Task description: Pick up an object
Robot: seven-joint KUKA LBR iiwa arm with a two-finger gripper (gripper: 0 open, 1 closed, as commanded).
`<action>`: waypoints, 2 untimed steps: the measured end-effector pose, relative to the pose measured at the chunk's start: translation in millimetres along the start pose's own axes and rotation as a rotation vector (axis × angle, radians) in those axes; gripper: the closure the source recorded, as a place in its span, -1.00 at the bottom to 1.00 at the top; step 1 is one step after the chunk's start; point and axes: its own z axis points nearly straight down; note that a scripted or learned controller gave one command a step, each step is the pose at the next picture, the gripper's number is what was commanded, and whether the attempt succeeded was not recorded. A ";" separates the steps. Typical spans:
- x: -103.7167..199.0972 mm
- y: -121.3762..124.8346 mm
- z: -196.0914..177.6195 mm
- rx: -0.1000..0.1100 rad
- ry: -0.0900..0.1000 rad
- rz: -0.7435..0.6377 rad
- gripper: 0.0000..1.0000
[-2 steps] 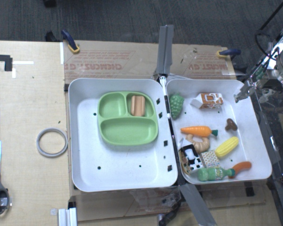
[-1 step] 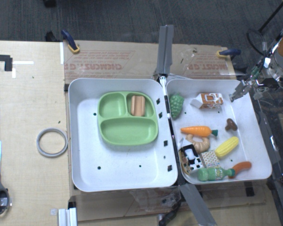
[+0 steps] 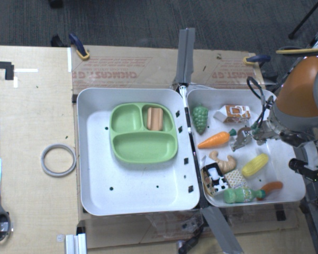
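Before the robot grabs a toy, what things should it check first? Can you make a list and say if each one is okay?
1. Pincer is over the right bin, where the toys lie: ok.
2. A toy is close to the pincer: ok, the carrot lies just to its left in the picture.
3. Nothing is caught in the pincer yet: cannot tell, it is too small and blurry.
4. Pincer open wide enough: cannot tell.
5. Room around the carrot: not ok, the green grapes and a tan toy sit close by.
6. Easier pick available: ok, the corn has bare floor on its right side.
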 end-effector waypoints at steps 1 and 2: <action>-11.3 76.4 -29.7 -0.003 -0.002 -0.058 -1.00; -57.5 57.5 20.1 -0.002 -0.002 -0.051 -1.00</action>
